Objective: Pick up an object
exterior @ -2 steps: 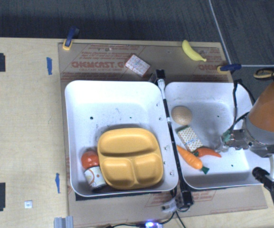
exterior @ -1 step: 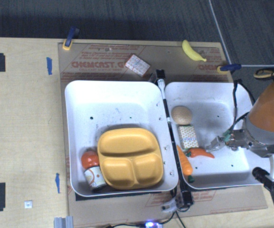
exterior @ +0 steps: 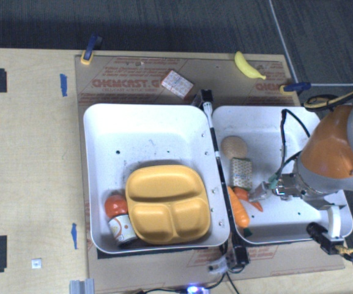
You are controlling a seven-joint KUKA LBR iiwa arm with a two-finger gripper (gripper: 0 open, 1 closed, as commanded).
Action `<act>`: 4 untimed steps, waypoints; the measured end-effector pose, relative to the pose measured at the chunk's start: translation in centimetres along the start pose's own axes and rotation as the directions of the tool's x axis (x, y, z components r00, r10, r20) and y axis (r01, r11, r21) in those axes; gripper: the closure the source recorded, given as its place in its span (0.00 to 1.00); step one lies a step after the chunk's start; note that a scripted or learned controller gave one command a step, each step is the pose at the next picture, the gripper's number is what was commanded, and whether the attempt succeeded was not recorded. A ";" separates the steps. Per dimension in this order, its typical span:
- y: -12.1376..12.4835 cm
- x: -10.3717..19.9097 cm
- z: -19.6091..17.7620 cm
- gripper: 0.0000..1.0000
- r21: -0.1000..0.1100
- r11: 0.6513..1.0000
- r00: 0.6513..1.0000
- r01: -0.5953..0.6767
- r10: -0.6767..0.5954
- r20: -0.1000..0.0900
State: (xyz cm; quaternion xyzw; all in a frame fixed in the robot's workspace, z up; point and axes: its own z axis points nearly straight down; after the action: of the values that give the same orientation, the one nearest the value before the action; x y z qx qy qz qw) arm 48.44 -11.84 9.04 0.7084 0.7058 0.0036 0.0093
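Low over the right bin [exterior: 298, 118], the gripper [exterior: 263, 193], grip state unclear, nearly touches the carrot [exterior: 240, 210].

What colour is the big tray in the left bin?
The tray is yellow, plain, seen in the camera view.

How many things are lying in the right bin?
3: a beige round piece near the top, a mesh-patterned block below it, and a carrot by the left wall. The arm may hide more.
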 end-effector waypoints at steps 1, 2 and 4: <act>-0.1 2.1 0.0 0.00 0.002 1.000 1.000 -0.002 0.002 0.002; -0.1 2.2 0.0 0.00 0.001 1.000 1.000 -0.002 0.002 0.001; -0.1 2.2 0.0 0.00 0.001 1.000 1.000 -0.001 0.001 0.000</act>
State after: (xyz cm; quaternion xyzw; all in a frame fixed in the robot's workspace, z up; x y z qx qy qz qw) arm 48.38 -9.66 8.98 0.7089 0.7052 0.0031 0.0088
